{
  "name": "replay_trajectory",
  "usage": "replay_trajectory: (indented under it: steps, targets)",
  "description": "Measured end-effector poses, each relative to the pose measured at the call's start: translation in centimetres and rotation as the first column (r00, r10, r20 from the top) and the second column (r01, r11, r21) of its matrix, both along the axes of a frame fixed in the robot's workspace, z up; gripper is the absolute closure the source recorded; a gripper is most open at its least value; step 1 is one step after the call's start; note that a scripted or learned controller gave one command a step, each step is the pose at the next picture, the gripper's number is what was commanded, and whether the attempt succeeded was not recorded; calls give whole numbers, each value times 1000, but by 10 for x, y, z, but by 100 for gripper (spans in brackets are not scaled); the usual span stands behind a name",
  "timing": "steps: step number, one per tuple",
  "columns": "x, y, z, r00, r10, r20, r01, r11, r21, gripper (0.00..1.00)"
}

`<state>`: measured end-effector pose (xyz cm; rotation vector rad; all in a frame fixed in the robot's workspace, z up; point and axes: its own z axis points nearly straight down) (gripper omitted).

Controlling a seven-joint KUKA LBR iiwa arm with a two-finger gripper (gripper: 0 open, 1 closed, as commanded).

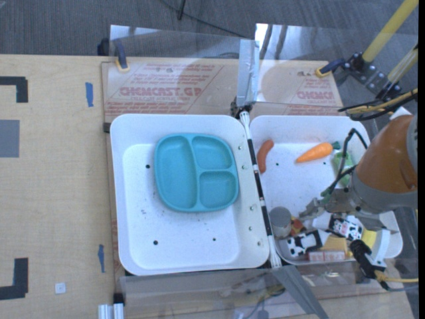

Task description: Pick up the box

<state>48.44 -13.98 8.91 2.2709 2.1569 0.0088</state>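
A white box with black cow-like patches (pixel 303 243) lies near the front wall of the right bin (pixel 287 133). A second black-and-white patterned piece (pixel 346 228) sits just to its right, and I cannot tell whether it belongs to the same box. My gripper (pixel 324 211) is low in the bin, just behind and above these pieces, under the grey wrist and orange band. Nothing is visibly held.
A grey cup (pixel 280 218) stands left of the box by the bin divider. A reddish sausage (pixel 263 155), a carrot (pixel 314 153) and a green item (pixel 342 158) lie toward the back. A yellow-tan piece (pixel 334 244) is by the box. A teal divided plate (pixel 196 172) sits in the left bin (pixel 133 198).
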Motion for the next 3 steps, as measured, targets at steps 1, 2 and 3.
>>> replay_trajectory:
  steps: [1, 2, 3]
  targets:
    - [-1, -54, 0, 999, -49, 1, 49, 999, 0, 0]
    - [86, -4, 7, 964, -266, -12, 266, 964, 2, 0]
    - [82, -6, 275, 907, -421, -11, 421, 907, 1, 0]
